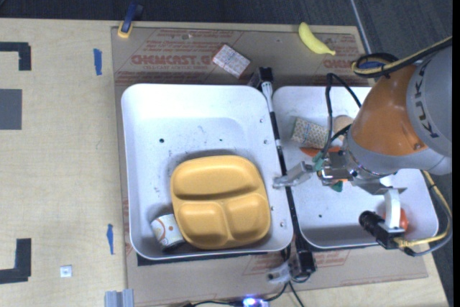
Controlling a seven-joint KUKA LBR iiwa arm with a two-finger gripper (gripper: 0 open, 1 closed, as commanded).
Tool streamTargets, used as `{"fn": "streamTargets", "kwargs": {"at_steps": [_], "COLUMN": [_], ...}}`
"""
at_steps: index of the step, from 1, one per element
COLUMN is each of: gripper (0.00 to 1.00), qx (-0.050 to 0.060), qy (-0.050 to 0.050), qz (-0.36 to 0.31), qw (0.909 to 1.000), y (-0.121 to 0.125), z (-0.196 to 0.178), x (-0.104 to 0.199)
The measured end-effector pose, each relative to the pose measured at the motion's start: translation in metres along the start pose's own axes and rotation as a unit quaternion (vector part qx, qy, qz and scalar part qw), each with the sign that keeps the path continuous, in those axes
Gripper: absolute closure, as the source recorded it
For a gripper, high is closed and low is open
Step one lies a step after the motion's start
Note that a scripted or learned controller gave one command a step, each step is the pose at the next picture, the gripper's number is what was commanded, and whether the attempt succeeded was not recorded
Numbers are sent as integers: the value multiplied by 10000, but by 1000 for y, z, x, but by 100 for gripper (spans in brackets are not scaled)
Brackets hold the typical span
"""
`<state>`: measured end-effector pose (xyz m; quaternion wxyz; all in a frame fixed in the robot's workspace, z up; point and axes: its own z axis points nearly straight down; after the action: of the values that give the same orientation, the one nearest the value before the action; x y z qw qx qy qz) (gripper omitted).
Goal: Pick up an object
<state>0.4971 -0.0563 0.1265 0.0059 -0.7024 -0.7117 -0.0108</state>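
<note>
My gripper (287, 178) hangs low at the left side of the right bin (424, 226), reaching toward the divider between the two bins. A speckled beige sponge-like block (309, 131) lies just behind it, with a small orange piece (310, 151) between the block and the wrist. A green bit (336, 188) shows under the wrist. In the left bin (144, 118) lies a large yellow divided tray (219, 199), with a small white and orange cup-like object (165, 228) at its front left corner. Nothing visibly sits in the gripper.
The orange and grey arm (392, 126) covers the right bin's back right part. Behind the bins, on the cardboard, lie a yellow banana (315, 39), a patterned card (230, 60) and a blue clip (129, 18).
</note>
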Motion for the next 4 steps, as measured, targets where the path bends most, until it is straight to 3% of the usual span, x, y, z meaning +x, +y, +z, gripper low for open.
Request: {"fn": "streamTargets", "kwargs": {"at_steps": [4], "gripper": [0], "qx": [17], "qy": [36], "qz": [-18], "qw": [10000], "y": [2], "z": [3], "x": [-4]}}
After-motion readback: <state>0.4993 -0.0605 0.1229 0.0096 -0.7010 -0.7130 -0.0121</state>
